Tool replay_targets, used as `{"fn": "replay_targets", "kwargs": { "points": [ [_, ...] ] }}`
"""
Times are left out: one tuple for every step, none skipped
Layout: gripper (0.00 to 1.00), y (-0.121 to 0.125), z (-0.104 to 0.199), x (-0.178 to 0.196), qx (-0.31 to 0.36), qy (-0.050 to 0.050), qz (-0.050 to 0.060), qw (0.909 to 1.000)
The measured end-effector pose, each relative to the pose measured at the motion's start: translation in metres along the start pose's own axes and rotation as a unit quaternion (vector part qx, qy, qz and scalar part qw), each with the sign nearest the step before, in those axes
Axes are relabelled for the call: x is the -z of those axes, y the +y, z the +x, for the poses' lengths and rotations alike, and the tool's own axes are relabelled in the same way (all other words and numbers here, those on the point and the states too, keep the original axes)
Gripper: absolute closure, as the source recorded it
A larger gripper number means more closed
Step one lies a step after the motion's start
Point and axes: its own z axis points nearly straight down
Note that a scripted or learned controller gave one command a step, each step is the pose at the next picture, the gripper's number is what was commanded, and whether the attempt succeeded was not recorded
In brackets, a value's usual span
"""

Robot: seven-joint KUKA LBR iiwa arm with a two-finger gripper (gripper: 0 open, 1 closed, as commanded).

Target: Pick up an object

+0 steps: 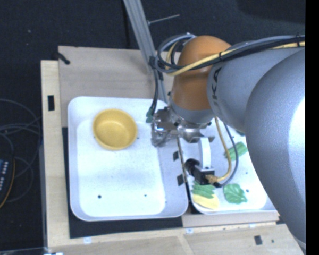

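Though amid dark floor [21, 25], pale bench [101, 73], white bin [122, 179], yellow bowl [115, 129].

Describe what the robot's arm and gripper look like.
The arm is a thick, smooth, rounded grey casing with a glossy orange band above the wrist. A yellow cable and thin dark cables run along it. The gripper below the band is a small block of bare silvery metal.

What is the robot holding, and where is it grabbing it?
Cannot tell: the arm hides what is under the gripper. The yellow bowl lies apart from it.
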Motion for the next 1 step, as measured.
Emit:
{"fn": "replay_targets", "kwargs": {
  "points": [
    [0.00,0.0002,-0.0023,0.0005,-0.002,0.000,0.000,1.0000]
  ]
}}
